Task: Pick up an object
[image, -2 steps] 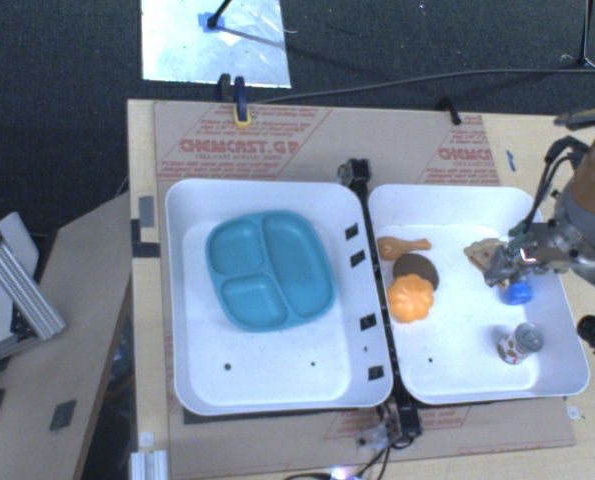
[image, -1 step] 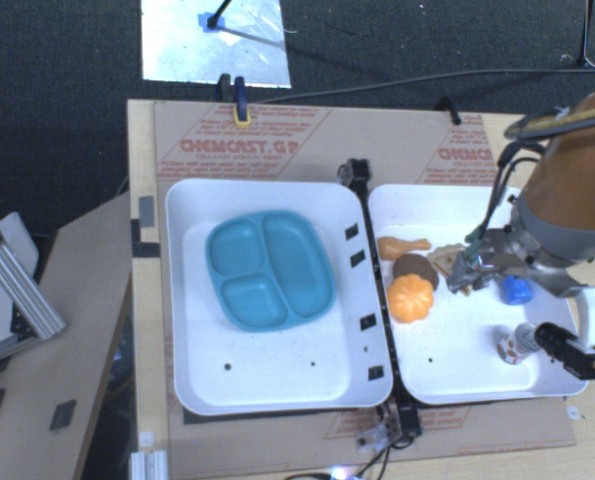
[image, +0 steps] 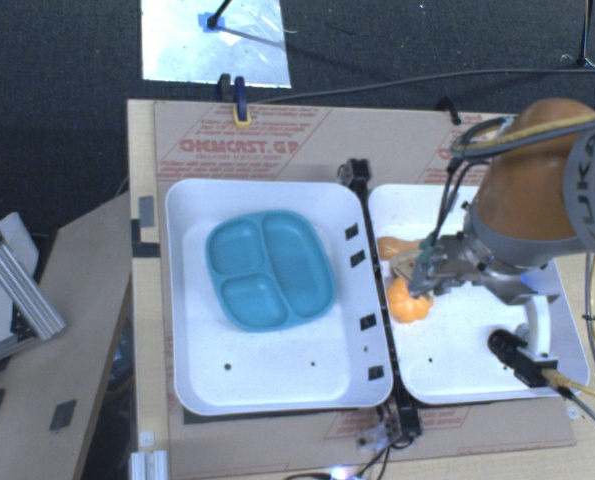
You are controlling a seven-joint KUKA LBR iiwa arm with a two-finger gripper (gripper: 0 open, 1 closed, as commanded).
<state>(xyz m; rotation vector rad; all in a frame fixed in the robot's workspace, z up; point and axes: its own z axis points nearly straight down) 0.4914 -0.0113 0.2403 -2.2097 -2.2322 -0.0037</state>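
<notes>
As the arm [image: 527, 198] reaches over the right bin [image: 457, 363], its gripper [image: 424, 271] hangs low near that bin's left wall, just over an orange object [image: 409, 308]. Whether it is clenched or released cannot be told. Left of that bin, a blue plate [image: 270, 268] lies in the left bin [image: 207, 368].

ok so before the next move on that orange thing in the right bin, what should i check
1. Target reachable: the orange object lies in the right bin, near the wall it shares with the other bin: ok.
2. Alignment: the gripper sits right beside the orange object in this view, but its height over it is hidden: cannot tell.
3. Object already held: cannot tell.
4. Clear surroundings: a tan-orange piece lies close to the target and could get in the way: not ok.
5. Other bin undisturbed: the blue divided plate lies flat in the left bin, away from the arm: ok.
</notes>
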